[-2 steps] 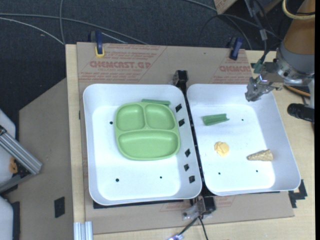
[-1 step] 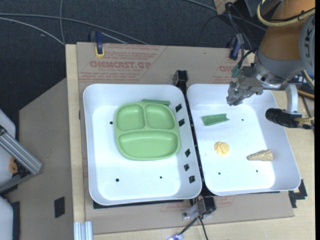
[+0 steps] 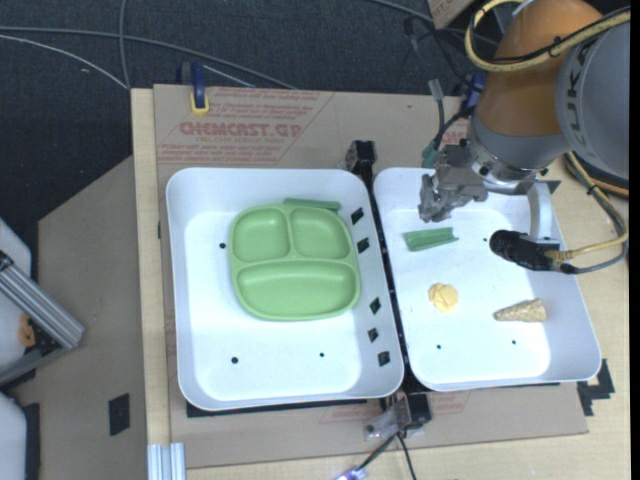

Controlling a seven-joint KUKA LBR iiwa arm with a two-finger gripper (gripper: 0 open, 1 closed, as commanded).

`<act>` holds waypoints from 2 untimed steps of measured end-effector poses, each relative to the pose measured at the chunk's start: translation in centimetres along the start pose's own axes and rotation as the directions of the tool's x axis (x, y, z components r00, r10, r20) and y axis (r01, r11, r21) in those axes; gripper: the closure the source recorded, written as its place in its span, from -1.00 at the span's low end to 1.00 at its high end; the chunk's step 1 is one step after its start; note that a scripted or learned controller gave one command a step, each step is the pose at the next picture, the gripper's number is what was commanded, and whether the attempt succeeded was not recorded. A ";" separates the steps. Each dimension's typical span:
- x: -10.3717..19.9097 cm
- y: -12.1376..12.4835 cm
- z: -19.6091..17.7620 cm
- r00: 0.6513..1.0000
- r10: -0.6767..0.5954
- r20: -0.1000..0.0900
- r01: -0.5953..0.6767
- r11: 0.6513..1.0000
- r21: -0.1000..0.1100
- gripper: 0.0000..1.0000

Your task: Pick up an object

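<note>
Objects lie loose in the right bin (image 3: 570, 363), any of them a candidate for picking. Nearest the tool (image 3: 437, 204) is a flat green strip (image 3: 431, 238), lying in the bin's upper left part with its long axis running roughly left to right, its right end tipped slightly upward in the view. Below it, toward the bin's middle, sits a small yellow lump (image 3: 443, 296), rounded and with no clear long axis. To the right of the lump lies a tan cone-shaped piece (image 3: 521, 312), its long axis also near horizontal, the narrow tip pointing left and the wider end toward the bin's right wall. The three pieces are apart from one another, none touching.

The tool hangs over the upper left corner of the right bin, just above the green strip; nothing is seen between its fingers, and whether they are spread or closed cannot be told from this angle. The grey arm (image 3: 600, 78) with its orange band (image 3: 540, 38) enters from the upper right. A black cylindrical part (image 3: 518, 249) with a cable juts over the bin's right side.

The left bin (image 3: 195, 368) holds a green divided plate (image 3: 294, 262), with a dark green flat piece (image 3: 312, 205) just beyond its upper edge. Both bins rest on the cardboard-covered tabletop (image 3: 250, 118).
</note>
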State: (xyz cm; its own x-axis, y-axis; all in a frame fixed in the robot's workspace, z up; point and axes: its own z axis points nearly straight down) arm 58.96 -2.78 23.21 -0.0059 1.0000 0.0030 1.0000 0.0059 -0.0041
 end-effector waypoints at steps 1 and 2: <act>4.4 -2.5 -0.6 1.000 0.001 0.000 -0.001 1.000 0.000 1.00; 10.0 -4.7 0.7 1.000 0.001 0.000 -0.001 1.000 0.001 1.00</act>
